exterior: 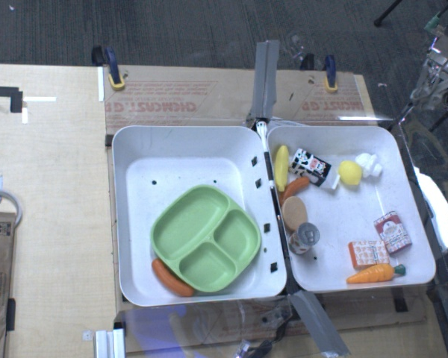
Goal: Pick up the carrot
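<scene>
- Lying nearest in the right bin [422, 222], the carrot [373, 274] rests flat along the front wall, its green top pointing right. The free side faces the middle of the bin, so a grasp from above probably suits it best.
- Just behind it sits an orange packet [368, 253], close enough to crowd a descent. A red-and-white carton [392, 232] lies a little farther back.
- In the left bin [127, 200], an orange sausage [172, 278] tucked against the green divided plate [205, 237] could be mistaken for the target by colour.
- A small can [306, 237] and a brown oval piece [294, 213] keep near the shared wall, well apart from the carrot.
- Farthest, a banana [281, 166] and a lemon [349, 171] lie by the back wall.
</scene>
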Controlling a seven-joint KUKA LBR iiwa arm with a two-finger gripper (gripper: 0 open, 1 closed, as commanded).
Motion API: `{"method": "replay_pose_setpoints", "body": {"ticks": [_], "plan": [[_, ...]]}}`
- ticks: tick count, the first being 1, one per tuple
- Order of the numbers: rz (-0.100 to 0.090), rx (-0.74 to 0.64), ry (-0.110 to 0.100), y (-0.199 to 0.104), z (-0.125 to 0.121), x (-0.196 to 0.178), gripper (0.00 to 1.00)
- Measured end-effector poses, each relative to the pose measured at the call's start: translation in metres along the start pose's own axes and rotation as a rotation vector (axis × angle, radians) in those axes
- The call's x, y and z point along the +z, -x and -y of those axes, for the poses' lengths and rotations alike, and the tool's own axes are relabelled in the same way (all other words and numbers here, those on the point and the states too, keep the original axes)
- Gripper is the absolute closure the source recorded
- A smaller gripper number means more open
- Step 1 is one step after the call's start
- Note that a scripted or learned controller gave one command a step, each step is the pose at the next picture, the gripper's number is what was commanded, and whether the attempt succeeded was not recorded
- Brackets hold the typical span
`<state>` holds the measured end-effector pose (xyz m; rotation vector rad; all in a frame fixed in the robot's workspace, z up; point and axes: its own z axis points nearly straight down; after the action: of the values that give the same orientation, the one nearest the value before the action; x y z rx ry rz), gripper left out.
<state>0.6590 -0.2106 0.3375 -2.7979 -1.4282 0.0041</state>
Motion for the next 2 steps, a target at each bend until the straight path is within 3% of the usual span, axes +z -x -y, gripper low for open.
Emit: {"method": "replay_pose_setpoints", "body": {"ticks": [1,2], "plan": [[0.000,0.011,-0.002,0.0018,-0.0011,0.0685,1.00],[0.002,0.008,-0.003,0.0014,-0.0013,0.0596,1.00]]}}
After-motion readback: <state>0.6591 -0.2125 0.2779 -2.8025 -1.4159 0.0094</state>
